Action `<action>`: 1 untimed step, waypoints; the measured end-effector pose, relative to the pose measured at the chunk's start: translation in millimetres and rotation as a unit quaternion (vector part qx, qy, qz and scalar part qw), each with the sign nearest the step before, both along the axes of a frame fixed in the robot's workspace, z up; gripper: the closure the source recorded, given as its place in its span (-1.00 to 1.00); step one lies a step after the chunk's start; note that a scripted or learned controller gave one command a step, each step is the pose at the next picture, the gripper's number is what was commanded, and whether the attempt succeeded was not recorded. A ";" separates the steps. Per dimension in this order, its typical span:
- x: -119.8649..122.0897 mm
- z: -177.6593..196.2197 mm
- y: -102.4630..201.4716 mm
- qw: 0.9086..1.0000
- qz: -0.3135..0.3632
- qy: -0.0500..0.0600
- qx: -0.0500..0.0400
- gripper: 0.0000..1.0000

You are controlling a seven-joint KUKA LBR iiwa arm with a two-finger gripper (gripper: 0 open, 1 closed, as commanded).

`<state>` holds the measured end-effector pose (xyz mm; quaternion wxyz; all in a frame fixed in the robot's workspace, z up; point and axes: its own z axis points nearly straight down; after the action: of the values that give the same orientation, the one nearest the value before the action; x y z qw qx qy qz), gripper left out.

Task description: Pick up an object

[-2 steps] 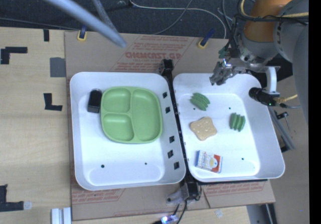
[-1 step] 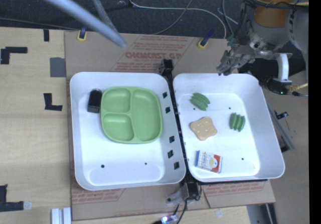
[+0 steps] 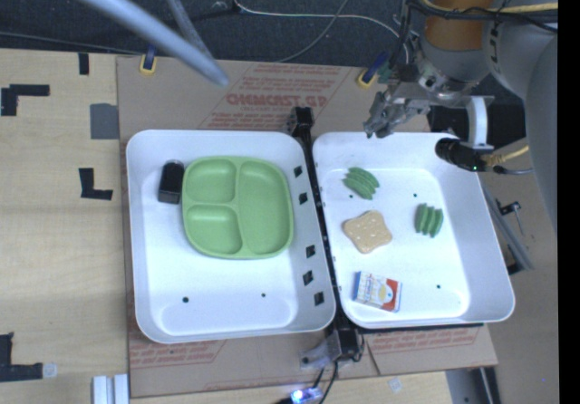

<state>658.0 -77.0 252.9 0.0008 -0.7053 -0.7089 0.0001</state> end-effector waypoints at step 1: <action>-9.9 -18.0 52.9 1.000 0.000 0.001 0.000 1.00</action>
<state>648.1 -24.1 234.9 0.0013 -0.7051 -0.7091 0.0007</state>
